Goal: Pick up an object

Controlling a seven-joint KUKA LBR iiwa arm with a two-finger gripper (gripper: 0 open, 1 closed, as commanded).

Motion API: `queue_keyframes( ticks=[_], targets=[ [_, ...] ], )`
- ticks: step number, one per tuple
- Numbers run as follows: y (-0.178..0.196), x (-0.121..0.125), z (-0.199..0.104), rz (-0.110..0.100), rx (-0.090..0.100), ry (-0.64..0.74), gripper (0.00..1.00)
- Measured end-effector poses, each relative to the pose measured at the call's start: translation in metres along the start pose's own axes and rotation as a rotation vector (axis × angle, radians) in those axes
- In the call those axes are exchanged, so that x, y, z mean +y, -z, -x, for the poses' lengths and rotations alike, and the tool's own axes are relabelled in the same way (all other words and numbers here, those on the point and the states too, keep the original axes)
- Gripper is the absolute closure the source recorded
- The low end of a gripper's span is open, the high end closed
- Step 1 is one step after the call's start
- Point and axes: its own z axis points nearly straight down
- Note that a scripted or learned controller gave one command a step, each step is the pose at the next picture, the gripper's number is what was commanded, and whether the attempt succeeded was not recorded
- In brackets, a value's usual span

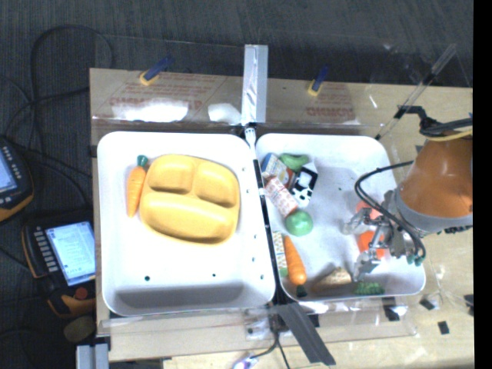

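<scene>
Two shallow white bins: left bin (115, 283) holds one yellow moulded plastic tray (190, 197), one carrot (135, 187) at nine o'clock. Right bin (338, 146): one carrot (293, 260), one green ball (299, 223). Hand (370, 241) low at three o'clock; grip cannot be told.

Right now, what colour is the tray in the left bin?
Yellow. The tray shows clearly in the camera view, beside a carrot.

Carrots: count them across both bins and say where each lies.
2. One carrot lies in the left bin beside the yellow tray; another carrot lies in the right bin, below the green ball. Others may hide under the arm.
</scene>
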Motion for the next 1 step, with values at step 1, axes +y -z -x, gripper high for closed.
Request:
queue_keyframes(
  ticks=[1],
  targets=[
    [0.01,0.0003,0.0011,-0.002,0.0,0.001,1.0]
  ],
)
